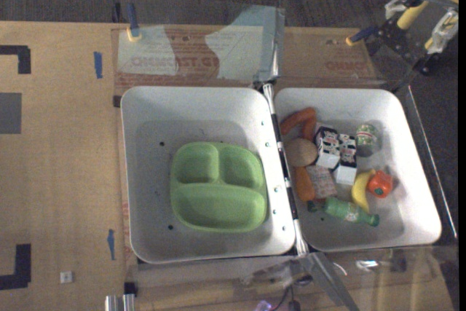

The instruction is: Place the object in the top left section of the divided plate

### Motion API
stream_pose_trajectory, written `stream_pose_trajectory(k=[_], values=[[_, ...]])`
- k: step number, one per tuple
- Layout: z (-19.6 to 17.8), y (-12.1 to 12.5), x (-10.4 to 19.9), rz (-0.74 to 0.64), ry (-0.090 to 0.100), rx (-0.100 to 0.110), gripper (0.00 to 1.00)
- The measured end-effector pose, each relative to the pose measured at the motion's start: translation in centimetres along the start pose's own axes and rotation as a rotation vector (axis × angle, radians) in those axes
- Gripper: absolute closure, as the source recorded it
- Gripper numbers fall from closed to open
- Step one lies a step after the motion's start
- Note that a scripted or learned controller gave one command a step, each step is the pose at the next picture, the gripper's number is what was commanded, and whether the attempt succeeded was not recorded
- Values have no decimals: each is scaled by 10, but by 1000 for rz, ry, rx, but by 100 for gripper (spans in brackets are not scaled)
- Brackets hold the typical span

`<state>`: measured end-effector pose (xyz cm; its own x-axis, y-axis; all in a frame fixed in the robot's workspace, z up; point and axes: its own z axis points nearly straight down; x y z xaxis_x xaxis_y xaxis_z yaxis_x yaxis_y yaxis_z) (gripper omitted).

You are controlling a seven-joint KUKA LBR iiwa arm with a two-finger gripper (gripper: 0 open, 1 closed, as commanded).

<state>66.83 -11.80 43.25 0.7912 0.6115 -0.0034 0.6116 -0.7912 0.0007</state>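
Observation:
A light green divided plate (pixel 217 187) lies flat in the left white bin (pixel 145 127). It has two small sections at the back and one wide section at the front. The top left section (pixel 195 162) holds nothing. The loose objects lie in the right bin (pixel 408 120): two orange-red sausage shapes (pixel 298 121), a tan rounded lump (pixel 301 152), a black and white carton (pixel 335 146), a grey-green round tin (pixel 367 138), a pinkish packet (pixel 320 180), a yellow banana (pixel 360 190), a small orange-red piece (pixel 379 184) and a green bottle (pixel 349 213) on its side.
The two bins meet at a metal-edged divider (pixel 280 171). Behind them, cardboard and a clear sheet (pixel 218 51) cover the bench. Yellow and blue clamps and cables (pixel 419 7) crowd the top right corner. Blue tape marks (pixel 97 63) dot the left of the bench.

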Motion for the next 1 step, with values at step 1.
stream_pose_trajectory(k=[1], values=[[0, 0, 0, 0, 0, 1, 0]])
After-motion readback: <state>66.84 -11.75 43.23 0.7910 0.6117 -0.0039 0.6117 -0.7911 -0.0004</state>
